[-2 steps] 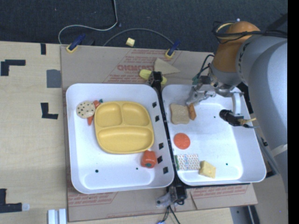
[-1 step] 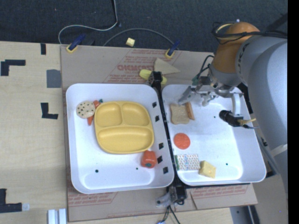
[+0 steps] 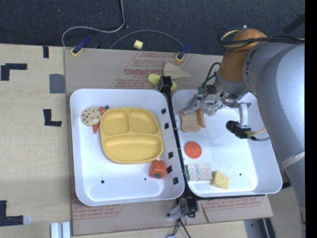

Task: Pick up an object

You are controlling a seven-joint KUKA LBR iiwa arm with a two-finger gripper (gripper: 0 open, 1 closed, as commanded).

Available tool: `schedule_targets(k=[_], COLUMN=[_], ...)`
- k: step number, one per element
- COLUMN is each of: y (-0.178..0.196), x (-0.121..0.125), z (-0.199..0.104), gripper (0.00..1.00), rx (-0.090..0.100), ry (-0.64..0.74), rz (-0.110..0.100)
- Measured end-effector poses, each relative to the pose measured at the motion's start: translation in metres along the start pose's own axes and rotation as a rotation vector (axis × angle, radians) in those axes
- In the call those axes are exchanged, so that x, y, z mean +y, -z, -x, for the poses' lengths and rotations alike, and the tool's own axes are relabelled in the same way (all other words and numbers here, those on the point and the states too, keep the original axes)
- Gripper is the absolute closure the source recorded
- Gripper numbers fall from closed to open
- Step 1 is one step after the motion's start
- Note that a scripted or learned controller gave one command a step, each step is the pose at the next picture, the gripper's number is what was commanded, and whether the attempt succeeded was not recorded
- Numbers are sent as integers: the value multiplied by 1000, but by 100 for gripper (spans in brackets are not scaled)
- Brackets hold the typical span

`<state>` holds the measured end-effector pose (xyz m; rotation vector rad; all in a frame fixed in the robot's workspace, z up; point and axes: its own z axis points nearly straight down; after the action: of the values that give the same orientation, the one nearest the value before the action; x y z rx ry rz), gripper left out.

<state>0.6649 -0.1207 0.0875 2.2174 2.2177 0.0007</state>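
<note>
The gripper (image 3: 198, 104) hangs low over the right white bin's (image 3: 247, 182) far-left corner, just above the tan bread-like slice (image 3: 190, 122); whether it grips anything I cannot tell. Nearer lie an orange round disc (image 3: 192, 149), a patterned white packet (image 3: 199, 172) and a yellow cheese-like wedge (image 3: 220, 180). The left white bin (image 3: 84, 182) carries a yellow divided plate (image 3: 132, 135), a speckled cookie (image 3: 90, 116) and a small orange-red toy (image 3: 158, 168)

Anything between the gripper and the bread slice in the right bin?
Nothing visible. The gripper is right at the bread slice, at its upper edge. The orange disc, patterned packet and yellow cheese wedge lie nearer the camera in the right bin, apart from it.
</note>
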Motion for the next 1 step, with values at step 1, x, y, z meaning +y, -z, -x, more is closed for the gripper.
schedule_targets(k=[1], y=[2], x=[-14], z=[-16], gripper=[0], rx=[-2], ry=[-1], rz=[5])
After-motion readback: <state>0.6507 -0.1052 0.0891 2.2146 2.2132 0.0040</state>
